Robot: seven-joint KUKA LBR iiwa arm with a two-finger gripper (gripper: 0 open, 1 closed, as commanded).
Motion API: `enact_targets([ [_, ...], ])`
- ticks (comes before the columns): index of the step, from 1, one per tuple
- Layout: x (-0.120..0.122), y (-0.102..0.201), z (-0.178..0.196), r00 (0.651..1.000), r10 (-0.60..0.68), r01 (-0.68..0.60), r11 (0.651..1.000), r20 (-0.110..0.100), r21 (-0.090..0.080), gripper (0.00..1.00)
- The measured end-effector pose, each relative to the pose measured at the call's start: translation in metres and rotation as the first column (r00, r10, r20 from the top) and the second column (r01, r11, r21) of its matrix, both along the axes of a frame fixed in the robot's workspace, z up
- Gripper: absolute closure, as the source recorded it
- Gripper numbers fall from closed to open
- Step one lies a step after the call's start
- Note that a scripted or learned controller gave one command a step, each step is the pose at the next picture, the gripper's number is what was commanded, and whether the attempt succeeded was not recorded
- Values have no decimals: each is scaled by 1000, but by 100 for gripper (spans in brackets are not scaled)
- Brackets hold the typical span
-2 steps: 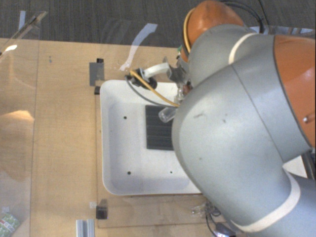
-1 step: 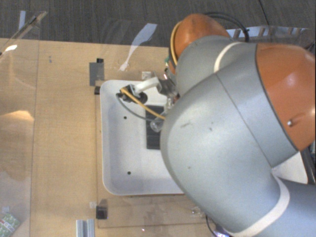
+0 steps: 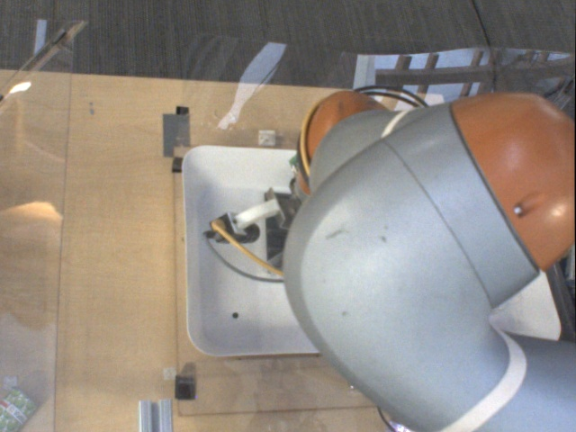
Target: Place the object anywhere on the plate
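gripper (image 3: 277, 230) is down inside the white bin (image 3: 202, 277), about mid-bin, with its working end tucked under the arm's own bulk. Can't tell if it's wide, narrow or holding anything; that end is hidden from this angle.

arm (image 3: 405, 268) reaches in across the bin's right side and covers everything right of the bin's centre, right wall included.

The left part of the bin floor is plain white, apart from one small dark speck (image 3: 236, 314) toward the bin's lower edge in the view. It's too small to call. It could be a mark or a hole, and it doesn't read as the object.

Can't place the object or the plate. Best guess is that both are under the arm, right of the bin's visible part.

Step, as a judgement: a gripper at bin-floor height means either the grab or the set-down, and there's no way to split the two here.

The next move calls for a straight lift clear of the bin wall. Then confirm what's in the gripper before any carry toward the plate. Main risk is that it lifts empty.
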State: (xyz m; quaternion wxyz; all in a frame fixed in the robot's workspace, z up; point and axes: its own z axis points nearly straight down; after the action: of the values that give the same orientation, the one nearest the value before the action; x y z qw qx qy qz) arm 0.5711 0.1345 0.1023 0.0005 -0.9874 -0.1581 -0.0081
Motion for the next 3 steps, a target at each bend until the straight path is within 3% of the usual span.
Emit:
enact_targets([
  [1,1,0,0,1000,0,0,1000,3,0,0],
  [2,1,2,11,1000,8,-8,1000,0,2,100],
  [3,22,-15,-1,998,-63,63,998,6,12,100],
])
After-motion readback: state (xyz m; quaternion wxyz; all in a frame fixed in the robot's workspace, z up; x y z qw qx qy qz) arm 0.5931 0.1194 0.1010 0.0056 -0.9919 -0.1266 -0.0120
